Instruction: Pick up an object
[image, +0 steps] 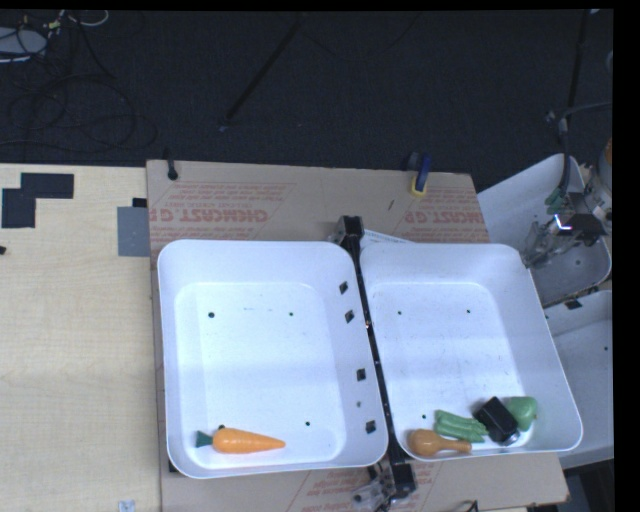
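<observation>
An orange carrot (247, 440) with a green top lies near the front left corner of the left bin (180, 300). In the right bin (450, 270), several small things crowd the front right corner: a green bean pod (459, 426), a black block (497, 419), a light green piece (523, 408) and a tan pear-shaped toy (437, 443). My gripper (562, 228) hangs at the far right, just outside the right bin's back right corner and well away from every object.
A brown cardboard sheet (300, 205) lies under both bins. A black divider with clips (362, 340) runs between them. A blue and yellow clamp (421, 172) stands at the cardboard's back edge. Pale wooden bench top (70, 350) extends to the left.
</observation>
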